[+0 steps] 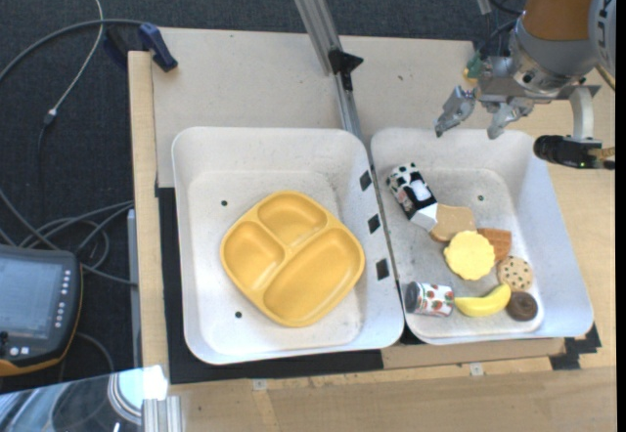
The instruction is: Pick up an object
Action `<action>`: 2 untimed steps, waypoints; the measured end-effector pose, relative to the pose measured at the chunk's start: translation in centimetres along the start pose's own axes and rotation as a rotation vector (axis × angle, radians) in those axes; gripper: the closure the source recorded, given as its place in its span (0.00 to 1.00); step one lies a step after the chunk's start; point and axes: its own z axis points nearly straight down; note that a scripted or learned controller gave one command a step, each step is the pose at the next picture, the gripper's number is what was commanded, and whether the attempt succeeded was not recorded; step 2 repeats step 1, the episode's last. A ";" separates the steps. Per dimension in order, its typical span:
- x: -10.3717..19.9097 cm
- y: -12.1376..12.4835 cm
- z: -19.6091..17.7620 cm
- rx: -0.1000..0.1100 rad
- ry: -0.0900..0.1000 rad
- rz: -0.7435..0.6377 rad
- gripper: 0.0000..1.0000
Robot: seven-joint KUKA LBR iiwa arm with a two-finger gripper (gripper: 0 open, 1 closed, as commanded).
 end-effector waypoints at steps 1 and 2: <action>0.1 0.1 -1.2 -0.003 0.000 -0.002 1.00; 0.1 0.1 -1.2 -0.003 0.000 -0.002 1.00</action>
